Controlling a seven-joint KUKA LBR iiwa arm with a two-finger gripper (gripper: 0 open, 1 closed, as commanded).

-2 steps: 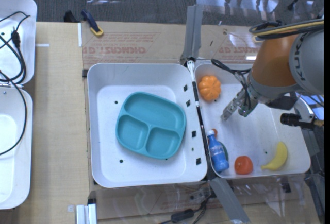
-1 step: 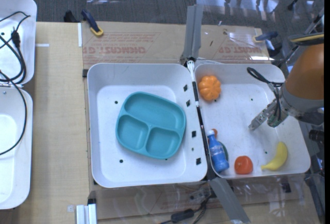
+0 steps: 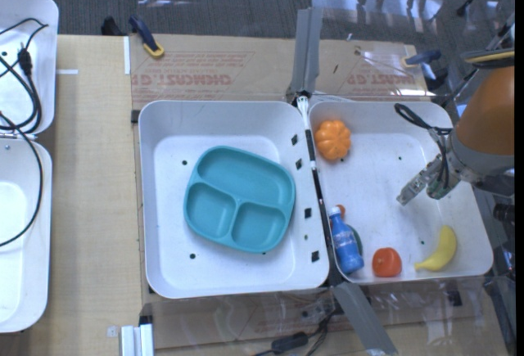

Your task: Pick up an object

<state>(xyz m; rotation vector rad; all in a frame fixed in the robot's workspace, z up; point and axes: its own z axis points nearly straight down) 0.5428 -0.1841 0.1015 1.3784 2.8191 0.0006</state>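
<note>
My gripper (image 3: 422, 189) hangs over the middle right of the right bin (image 3: 385, 174), open, with nothing between its fingers. A yellow banana (image 3: 438, 250) lies below it near the bin's front right corner. To the banana's left sits a red tomato (image 3: 386, 262). A blue bottle (image 3: 345, 241) with an orange cap lies along the bin's left wall. A small orange pumpkin (image 3: 333, 139) rests in the far left corner, well apart from the gripper.
The left bin (image 3: 164, 182) holds a teal divided plate (image 3: 240, 199). The grey arm with its orange band (image 3: 491, 113) reaches in from the right. A black cable (image 3: 413, 117) loops over the right bin's back. White tubs with cables (image 3: 20, 101) stand at far left.
</note>
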